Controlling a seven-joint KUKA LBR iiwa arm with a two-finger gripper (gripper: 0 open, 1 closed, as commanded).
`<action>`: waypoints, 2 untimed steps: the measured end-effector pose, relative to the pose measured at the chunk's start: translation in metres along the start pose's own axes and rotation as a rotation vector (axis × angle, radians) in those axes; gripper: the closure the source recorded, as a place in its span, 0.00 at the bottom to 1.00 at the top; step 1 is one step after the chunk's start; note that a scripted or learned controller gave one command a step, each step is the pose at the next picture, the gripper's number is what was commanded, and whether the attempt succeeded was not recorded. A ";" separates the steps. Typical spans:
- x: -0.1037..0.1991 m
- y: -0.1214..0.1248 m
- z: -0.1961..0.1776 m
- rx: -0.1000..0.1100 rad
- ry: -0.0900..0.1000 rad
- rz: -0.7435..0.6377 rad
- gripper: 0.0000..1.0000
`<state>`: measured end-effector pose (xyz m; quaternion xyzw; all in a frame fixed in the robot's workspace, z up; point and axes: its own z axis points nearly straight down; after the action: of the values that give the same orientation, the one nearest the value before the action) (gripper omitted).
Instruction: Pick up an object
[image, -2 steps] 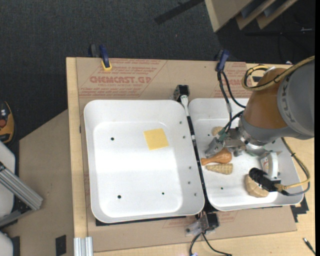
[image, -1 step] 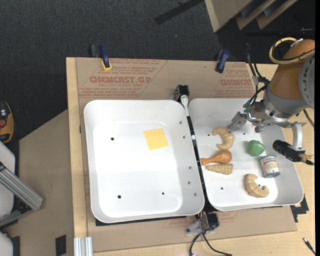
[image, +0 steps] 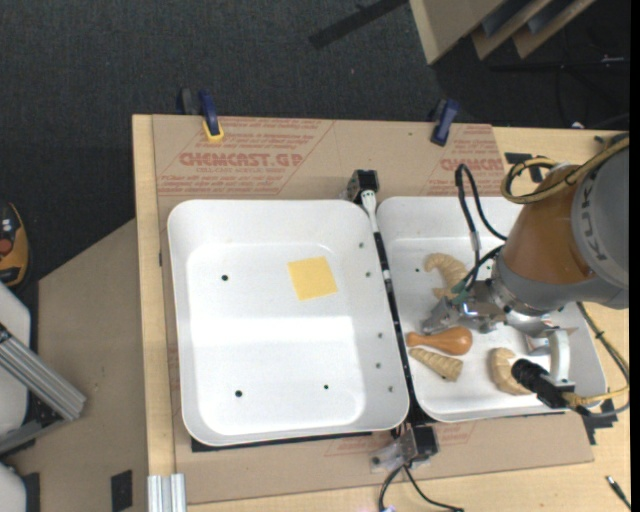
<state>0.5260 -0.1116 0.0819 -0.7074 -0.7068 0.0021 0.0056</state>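
In the right bin (image: 420, 225), my gripper (image: 452, 314) reaches down from the grey and orange arm (image: 548, 250). Its tip hangs just above an orange rounded piece (image: 446, 341) and just below a tan curved pastry-like piece (image: 447, 267). A ridged tan cone (image: 440, 364) lies in front of the orange piece. Further right rests a pale beige chunk (image: 499, 369), partly covered by the arm's black fitting. A flat yellow square (image: 313, 278) lies alone in the left bin (image: 200, 330). I see nothing held in the gripper.
The two bins meet at a black divider (image: 388, 300) just left of the gripper. Cables (image: 470, 215) loop from the arm over the right bin's back. Blue clamps (image: 209, 112) hold the cardboard base at its rear edge.
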 end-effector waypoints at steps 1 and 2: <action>-0.003 0.005 -0.013 -0.012 -0.005 0.000 1.00; -0.027 0.048 -0.233 -0.033 -0.012 -0.003 1.00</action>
<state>0.5767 -0.1393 0.3138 -0.7064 -0.7077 -0.0053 -0.0100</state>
